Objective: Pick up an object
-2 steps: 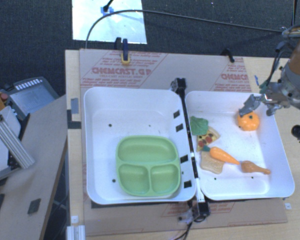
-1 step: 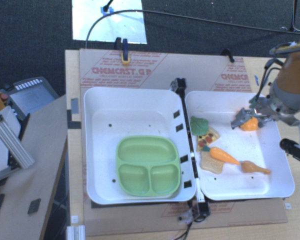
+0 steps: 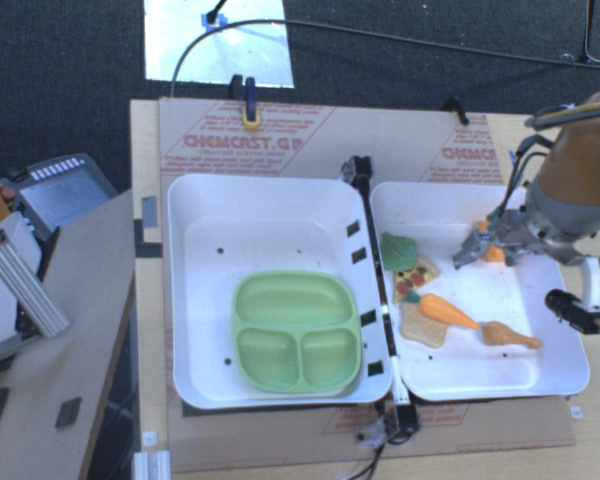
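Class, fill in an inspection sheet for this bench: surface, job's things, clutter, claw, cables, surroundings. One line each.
Surface: two white bins side by side, left bin and right bin, on a printed cardboard sheet.
Job's things: in the right bin, a carrot, a drumstick, a toast slice, a pizza slice and a green leafy piece.
Clutter: a green divided plate in the left bin.
Claw: claw low over the right bin's far side, with something orange at its tip; grip unclear.
Cables: a cable across the dark floor.
Surroundings: a yellow clamp at the cardboard's far edge.
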`<state>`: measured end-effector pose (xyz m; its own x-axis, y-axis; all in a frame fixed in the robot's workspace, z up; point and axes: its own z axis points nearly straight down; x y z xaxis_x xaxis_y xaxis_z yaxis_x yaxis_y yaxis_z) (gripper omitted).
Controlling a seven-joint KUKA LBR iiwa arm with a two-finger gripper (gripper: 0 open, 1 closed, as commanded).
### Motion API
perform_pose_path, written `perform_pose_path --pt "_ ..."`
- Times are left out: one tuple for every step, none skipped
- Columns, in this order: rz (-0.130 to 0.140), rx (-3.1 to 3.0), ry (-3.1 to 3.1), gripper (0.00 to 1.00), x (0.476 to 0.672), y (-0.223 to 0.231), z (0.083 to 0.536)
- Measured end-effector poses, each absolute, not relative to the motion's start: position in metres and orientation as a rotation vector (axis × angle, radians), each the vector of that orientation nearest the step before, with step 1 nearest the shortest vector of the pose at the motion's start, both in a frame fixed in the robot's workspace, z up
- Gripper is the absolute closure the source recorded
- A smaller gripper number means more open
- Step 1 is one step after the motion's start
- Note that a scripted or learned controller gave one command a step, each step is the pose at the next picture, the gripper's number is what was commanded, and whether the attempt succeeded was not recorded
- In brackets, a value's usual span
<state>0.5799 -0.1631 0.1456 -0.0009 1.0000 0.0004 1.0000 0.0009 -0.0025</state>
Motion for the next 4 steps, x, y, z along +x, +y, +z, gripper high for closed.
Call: perform_pose_path --pt "0.002 -2.219 -2.221 0.0 0.579 -0.165 0.104" --pt "-0.003 -2.222 -2.226 1.0 0.581 -0.165 0.117" --pt "-0.003 -2.221 -2.227 1.0 0.584 -0.168 0.161" --pt "-0.007 -2.222 -2.232 1.0 0.592 -0.168 0.224"
